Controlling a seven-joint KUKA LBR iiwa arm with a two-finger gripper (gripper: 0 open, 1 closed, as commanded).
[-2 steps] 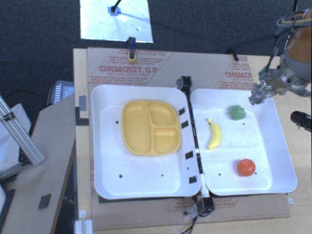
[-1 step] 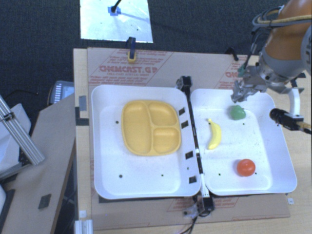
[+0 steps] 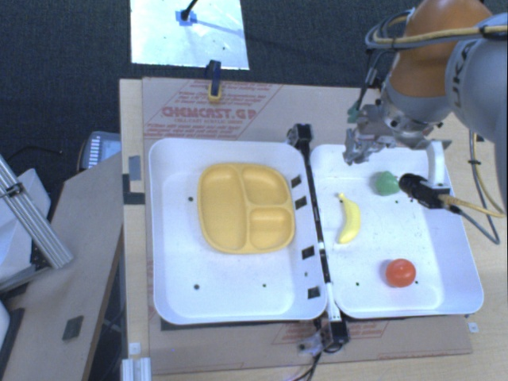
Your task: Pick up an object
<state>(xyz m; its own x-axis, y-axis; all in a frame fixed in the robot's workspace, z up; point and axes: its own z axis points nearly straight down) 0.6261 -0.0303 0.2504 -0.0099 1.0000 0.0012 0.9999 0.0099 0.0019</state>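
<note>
In the right bin (image 3: 444, 292) lie a yellow banana (image 3: 348, 219) near the left side, a small green object (image 3: 386, 183) toward the back, and a red tomato-like ball (image 3: 401, 272) toward the front. My gripper (image 3: 356, 154) hangs over the back left part of the right bin, above and left of the green object and behind the banana. Nothing shows between its fingers.
A yellow divided plate (image 3: 244, 208) lies in the left bin (image 3: 171, 284). A black ridge with clips (image 3: 311, 213) runs between the two bins. A clamp (image 3: 214, 82) sits at the back edge of the bench.
</note>
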